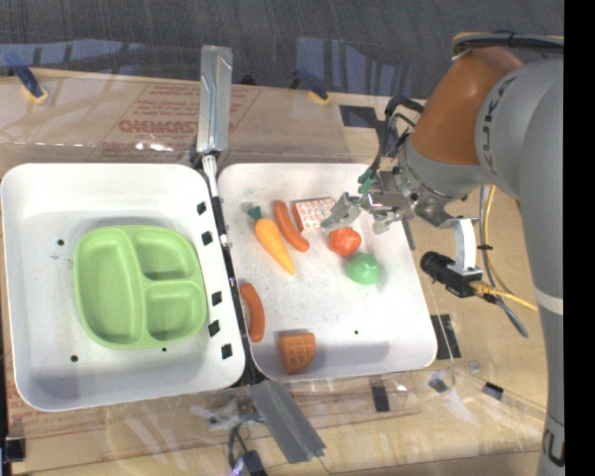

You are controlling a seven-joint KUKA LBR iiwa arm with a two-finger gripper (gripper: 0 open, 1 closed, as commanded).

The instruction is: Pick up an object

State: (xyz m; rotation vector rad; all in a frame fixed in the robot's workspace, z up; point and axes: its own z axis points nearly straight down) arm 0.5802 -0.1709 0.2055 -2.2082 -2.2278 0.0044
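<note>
**Q:** Wooden bench, seen from above. What stands on it?

**A:** Two shallow white bins side by side, under taped clear sheeting. A grey arm with an orange band reaches in from the right. Its claw (365, 206) hangs low over the right bin (397, 310), near the far wall. Whether it is released or clenched, I cannot tell; nothing shows between its tips.

**Q:** What lies closest to it?

**A:** A tomato (344, 240), round, red and glossy, just below the claw. It looks like a hollow plastic toy: light, stiff, smooth, likely to roll or squirt out. I would pinch it across its widest part. Just beside it sits a green ball (363, 270), equally smooth.

**Q:** And further out?

**A:** A small printed box (312, 212), flat-sided, probably the easiest grip. Then a red sausage (290, 225) and an orange carrot (275, 245), both long and tapered; take those across the middle. Near the front lie a second sausage (252, 310) and a ridged orange waffle (297, 349). The left bin (30, 296) holds a lime-green tray (139, 286) with three compartments, matte plastic.
</note>
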